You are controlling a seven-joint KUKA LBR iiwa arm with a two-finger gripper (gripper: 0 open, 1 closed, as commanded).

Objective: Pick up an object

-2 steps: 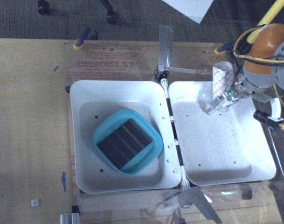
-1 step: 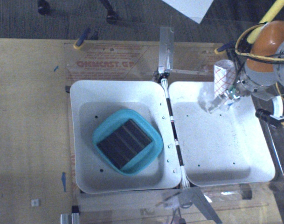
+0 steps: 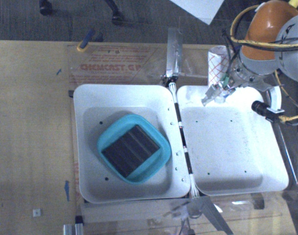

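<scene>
A turquoise square dish (image 3: 134,148) with rounded corners lies in the left bin (image 3: 85,102), turned at an angle. A dark ridged block (image 3: 130,151) rests inside it. My gripper (image 3: 213,95) hangs over the back left corner of the right bin (image 3: 237,180), far from the dish. The grey arm with its orange band (image 3: 268,18) reaches in from the upper right.
A white cylinder with a red grid pattern (image 3: 218,65) stands just behind the right bin, next to the gripper. A metal divider post (image 3: 173,58) rises at the back between the bins. Black cables (image 3: 266,110) hang over the right bin's back right.
</scene>
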